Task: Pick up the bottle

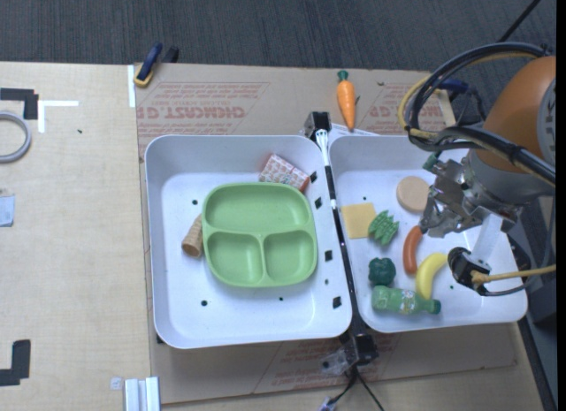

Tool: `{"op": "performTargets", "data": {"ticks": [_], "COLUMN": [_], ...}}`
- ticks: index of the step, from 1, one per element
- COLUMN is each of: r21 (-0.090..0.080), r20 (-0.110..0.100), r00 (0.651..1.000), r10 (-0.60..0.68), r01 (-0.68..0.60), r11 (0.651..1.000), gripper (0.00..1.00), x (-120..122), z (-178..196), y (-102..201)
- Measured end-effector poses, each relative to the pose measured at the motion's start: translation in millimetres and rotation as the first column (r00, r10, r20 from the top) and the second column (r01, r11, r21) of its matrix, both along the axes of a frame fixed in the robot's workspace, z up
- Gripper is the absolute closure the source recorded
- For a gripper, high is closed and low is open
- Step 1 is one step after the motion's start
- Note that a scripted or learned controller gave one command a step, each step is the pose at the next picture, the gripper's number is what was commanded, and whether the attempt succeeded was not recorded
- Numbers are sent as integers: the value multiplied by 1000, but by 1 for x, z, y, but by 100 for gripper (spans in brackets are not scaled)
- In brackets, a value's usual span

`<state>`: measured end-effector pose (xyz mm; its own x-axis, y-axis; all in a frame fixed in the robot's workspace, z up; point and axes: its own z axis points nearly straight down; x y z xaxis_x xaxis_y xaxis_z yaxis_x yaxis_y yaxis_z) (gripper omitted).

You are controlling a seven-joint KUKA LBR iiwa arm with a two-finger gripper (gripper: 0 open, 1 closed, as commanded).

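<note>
The bottle is green and clear with a label, and it lies on its side near the front edge of the right bin. My gripper hangs over the right half of that bin, above and behind the bottle and well apart from it. It sits just right of a red sausage and above a yellow banana. Nothing shows held in the gripper.
Around the bottle lie a broccoli floret, a yellow cheese slice, a leafy green piece and a tan round. The left bin holds a green divided plate, a cone and a patterned packet. A carrot lies behind the bins.
</note>
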<state>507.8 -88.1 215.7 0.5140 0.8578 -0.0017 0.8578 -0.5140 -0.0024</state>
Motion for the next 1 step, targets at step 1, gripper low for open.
{"op": "performTargets", "data": {"ticks": [1], "r21": [0], "r20": [0], "r00": [1000], "r10": [28], "r01": [-28], "r11": [1000], "gripper": [100], "x": [-31], "z": [-24], "y": [69]}}
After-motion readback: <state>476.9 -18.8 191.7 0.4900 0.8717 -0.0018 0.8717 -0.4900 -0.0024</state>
